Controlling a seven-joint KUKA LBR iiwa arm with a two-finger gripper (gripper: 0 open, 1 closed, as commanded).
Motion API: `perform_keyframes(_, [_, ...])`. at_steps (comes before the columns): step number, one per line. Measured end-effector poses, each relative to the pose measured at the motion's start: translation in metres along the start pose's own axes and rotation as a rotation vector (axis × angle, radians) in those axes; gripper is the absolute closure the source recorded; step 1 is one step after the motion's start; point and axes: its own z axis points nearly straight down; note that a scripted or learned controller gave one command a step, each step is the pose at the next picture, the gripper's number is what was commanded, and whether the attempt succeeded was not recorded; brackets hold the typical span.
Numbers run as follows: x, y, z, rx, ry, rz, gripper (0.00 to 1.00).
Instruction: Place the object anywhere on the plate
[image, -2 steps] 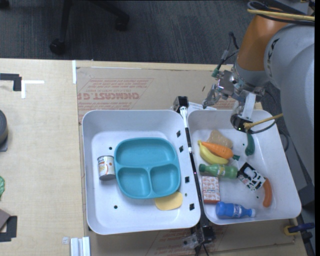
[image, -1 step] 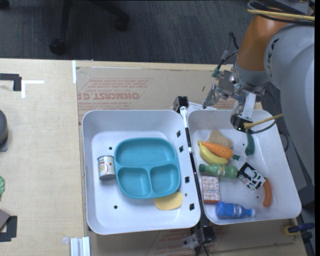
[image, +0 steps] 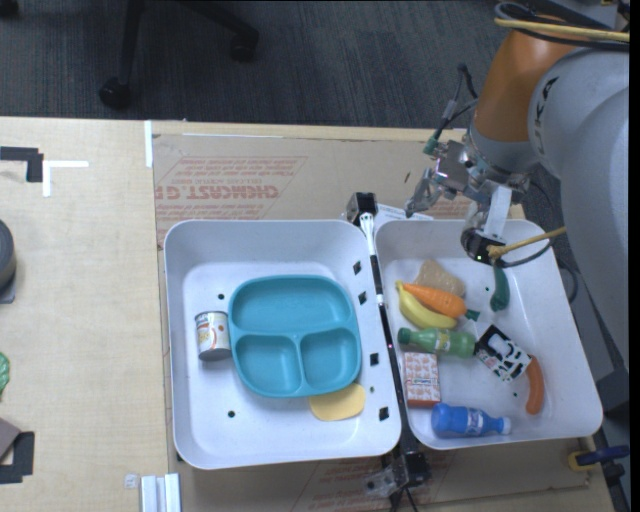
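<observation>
A teal divided plate lies in the left bin. The right bin holds a carrot on a banana, a green bottle, a red box, a blue bottle, a sausage, a black-and-white block, a slice of bread and a dark teal piece. My gripper hangs over the far rim of the right bin, above and apart from these things. Nothing shows in its grasp.
A small can stands left of the plate. A yellow disc lies at the plate's near edge. The grey arm with its orange band fills the upper right. Cardboard lies behind the bins.
</observation>
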Motion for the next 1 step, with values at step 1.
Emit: perform_keyframes(1, [0.0000, 0.0000, 0.0000, 0.000, 0.000, 0.000, 0.00])
